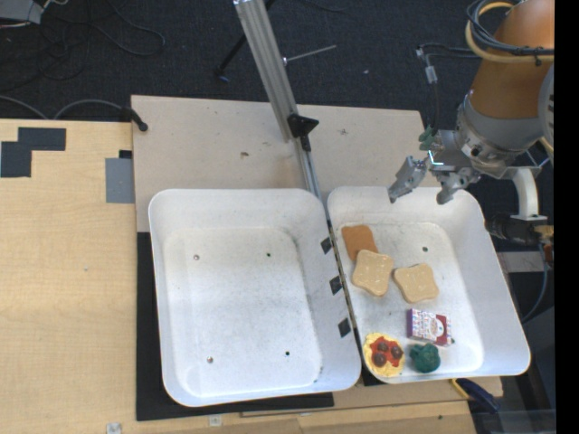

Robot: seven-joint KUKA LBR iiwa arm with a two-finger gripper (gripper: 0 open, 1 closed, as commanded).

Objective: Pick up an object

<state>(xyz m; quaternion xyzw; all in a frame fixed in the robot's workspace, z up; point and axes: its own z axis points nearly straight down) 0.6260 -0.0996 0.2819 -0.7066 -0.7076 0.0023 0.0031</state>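
My gripper hangs open above the far rim of the right bin, with nothing between its two fingers. Below it in that bin lie an orange-brown toast slice, a pale bread piece and a second tan bread piece. Nearer the front sit a small purple and white packet, a yellow plate-like toy with red bits and a green toy. All of them lie apart from the gripper.
The left bin adjoins the right one, joined by black clips. A slanted aluminium rail rises behind the bins. Wooden bench surface lies to the left; cables trail over the dark floor behind.
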